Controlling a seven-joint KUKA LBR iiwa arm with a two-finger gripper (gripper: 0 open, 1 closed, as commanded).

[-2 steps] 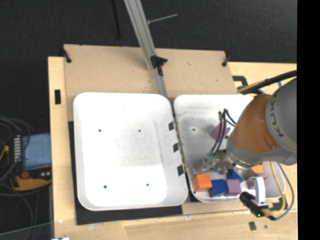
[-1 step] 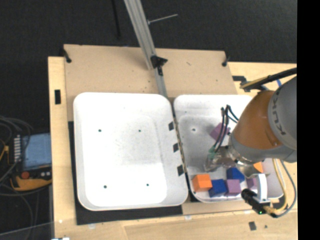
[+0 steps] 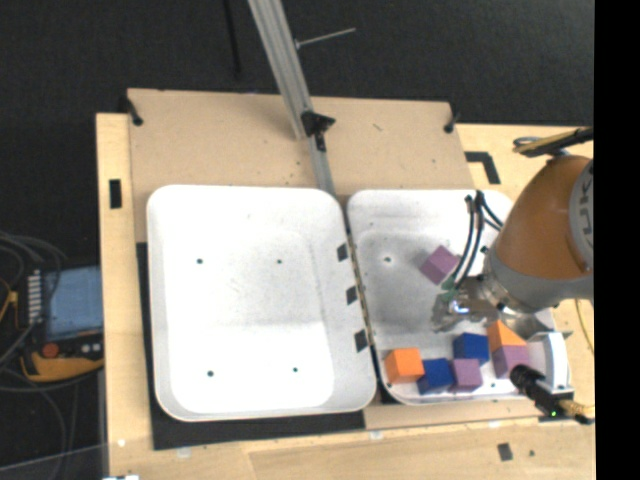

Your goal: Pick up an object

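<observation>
The blocks lie in the right bin (image 3: pixel 400 218), the one on the arm's side, and most of them crowd its near edge: an orange block (image 3: pixel 405 364) sits toward the bin's near left corner, a blue block (image 3: pixel 436 375) lies just beside it on the right, and a purple block (image 3: pixel 467 373) touches that blue one in turn. Just behind the purple one stands a second blue block (image 3: pixel 471 347), and to its right, partly under the arm, an orange piece (image 3: pixel 508 334) and a further purple piece (image 3: pixel 516 358) show. One purple block (image 3: pixel 438 264) lies apart from this cluster, farther back near the middle of the bin, tilted on the white floor. The gripper (image 3: pixel 455 310) hangs low inside the right bin between that lone purple block and the cluster, close above the second blue block; its metal parts are small and blurred, and whether its jaws are spread or closed cannot be told, nor does any block show between them. The arm (image 3: pixel 545 233) comes in from the right, its orange band bulking over the bin's right side, with black cables (image 3: pixel 472 230) looping down to the wrist. The left bin (image 3: pixel 250 298) lies alongside, touching the right one along a clipped seam. Both rest on a tan bench (image 3: pixel 290 138), and a slanted metal pole (image 3: pixel 285 53) rises from its far edge.
</observation>
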